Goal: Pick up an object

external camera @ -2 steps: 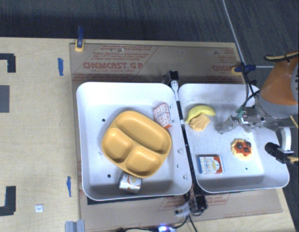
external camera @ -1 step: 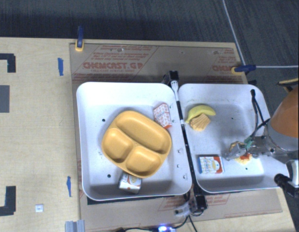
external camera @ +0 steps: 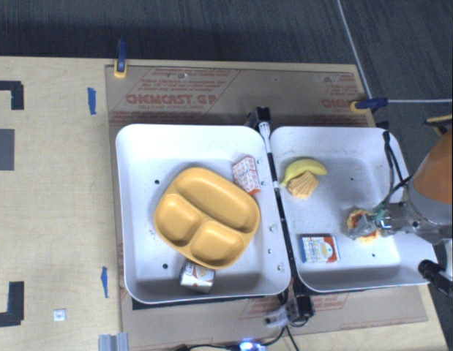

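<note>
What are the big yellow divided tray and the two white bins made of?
The yellow divided tray looks like moulded plastic, smooth and slightly glossy, with rounded compartments and soft highlights. The left bin and right bin seem to be thin formed plastic or painted metal: matte white with rounded corners. The picture leaves that open.

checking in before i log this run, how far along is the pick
Nothing looks lifted yet: the banana, small carton and yellow tray all lie in their bins. In hand: the tool is down in the right bin at a small orange item; grip unclear. Left: grasp and raise it.
</note>
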### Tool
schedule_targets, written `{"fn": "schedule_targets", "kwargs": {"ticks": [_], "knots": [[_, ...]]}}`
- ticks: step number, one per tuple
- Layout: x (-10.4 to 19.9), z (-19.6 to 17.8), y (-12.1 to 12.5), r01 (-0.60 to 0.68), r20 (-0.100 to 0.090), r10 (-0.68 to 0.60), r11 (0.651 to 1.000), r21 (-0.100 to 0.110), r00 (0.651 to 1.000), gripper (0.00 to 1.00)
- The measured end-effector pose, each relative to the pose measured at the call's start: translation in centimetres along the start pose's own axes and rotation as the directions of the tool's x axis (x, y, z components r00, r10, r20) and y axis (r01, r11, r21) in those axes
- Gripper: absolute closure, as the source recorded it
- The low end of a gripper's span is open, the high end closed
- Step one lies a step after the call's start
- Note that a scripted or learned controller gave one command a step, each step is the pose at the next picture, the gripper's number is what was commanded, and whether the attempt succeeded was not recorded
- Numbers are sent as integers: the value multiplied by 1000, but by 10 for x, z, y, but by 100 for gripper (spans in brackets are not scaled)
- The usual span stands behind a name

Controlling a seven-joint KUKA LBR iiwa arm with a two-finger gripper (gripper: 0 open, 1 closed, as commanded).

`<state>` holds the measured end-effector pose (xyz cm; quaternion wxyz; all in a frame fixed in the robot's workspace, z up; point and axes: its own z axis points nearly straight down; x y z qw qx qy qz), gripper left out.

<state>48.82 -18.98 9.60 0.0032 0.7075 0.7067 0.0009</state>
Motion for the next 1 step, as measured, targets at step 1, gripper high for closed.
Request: {"fn": "schedule_targets", "kwargs": {"ticks": [1], "knots": [[103, -95, -8, 3, -3, -3, 1000, 4, 1000, 100]]}}
